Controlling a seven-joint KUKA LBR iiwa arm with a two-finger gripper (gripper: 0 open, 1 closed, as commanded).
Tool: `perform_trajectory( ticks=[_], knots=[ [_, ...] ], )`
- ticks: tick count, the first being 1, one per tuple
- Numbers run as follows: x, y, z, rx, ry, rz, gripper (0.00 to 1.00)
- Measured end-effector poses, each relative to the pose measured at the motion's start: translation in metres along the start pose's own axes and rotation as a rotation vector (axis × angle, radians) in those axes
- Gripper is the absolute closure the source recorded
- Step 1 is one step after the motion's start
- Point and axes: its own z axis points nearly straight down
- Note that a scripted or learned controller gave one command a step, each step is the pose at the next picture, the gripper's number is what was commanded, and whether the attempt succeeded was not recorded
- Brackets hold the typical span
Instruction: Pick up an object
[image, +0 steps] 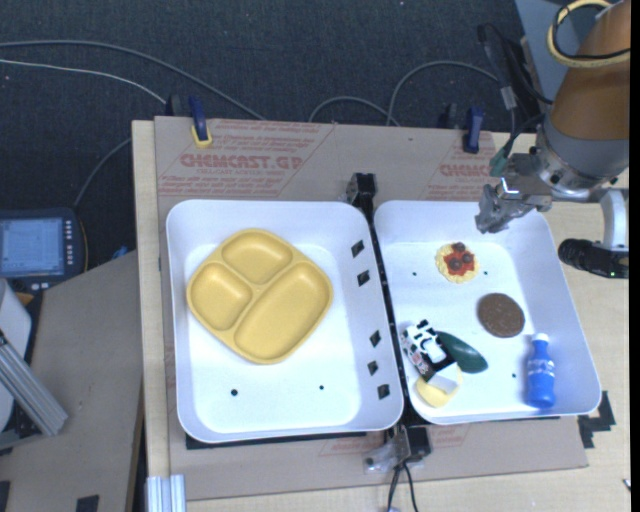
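My gripper hangs over the far rim of the right bin, above and to the right of a small round pizza toy. Nothing shows between its fingers. In the same bin lie a brown disc, a blue bottle, a dark green piece, a black-and-white toy and a pale yellow piece.
The left bin holds a yellow divided tray. A row of black clips runs along the divider between the bins. Blue clamps hold the cardboard at the back. A small monitor stands at the far left.
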Motion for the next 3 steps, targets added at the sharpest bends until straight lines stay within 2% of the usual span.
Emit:
perform_trajectory(
  ticks=[1,2,3],
  knots=[
    [0.051,0.005,-0.002,0.006,0.003,-0.005,1.00],
    [0.115,-0.003,0.005,0.012,0.005,-0.006,1.00],
    [0.168,-0.008,0.024,0.013,0.003,-0.004,1.00]
  ],
)
